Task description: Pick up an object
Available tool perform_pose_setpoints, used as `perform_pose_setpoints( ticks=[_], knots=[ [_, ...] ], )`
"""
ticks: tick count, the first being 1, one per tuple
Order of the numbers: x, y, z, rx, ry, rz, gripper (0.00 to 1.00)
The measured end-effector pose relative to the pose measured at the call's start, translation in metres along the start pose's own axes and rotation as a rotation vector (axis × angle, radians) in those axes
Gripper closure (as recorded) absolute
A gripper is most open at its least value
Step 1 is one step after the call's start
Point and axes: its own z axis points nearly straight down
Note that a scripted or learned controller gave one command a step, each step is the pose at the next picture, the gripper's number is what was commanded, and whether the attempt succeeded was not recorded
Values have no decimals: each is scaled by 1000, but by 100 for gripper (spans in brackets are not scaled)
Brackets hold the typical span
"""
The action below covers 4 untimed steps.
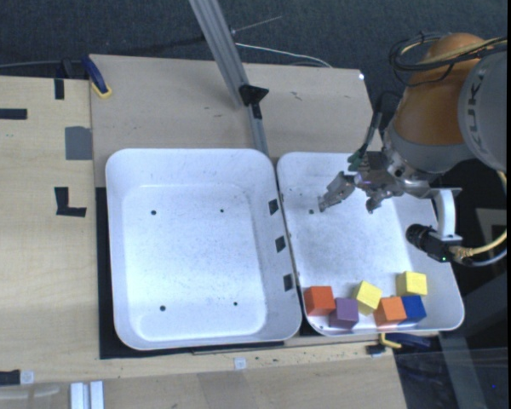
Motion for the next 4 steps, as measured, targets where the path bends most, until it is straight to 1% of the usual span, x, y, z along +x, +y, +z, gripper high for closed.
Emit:
perform_pose_setpoints(
  ticks=[1,2,3,4],
  knots=[
    [48,-26,15,-1,0,-2,0],
    [53,-41,42,0,-1,3,0],
    [98,-58,41,-2,0,-2,0],
    [96,-57,31,-2,0,1,100]
  ],
)
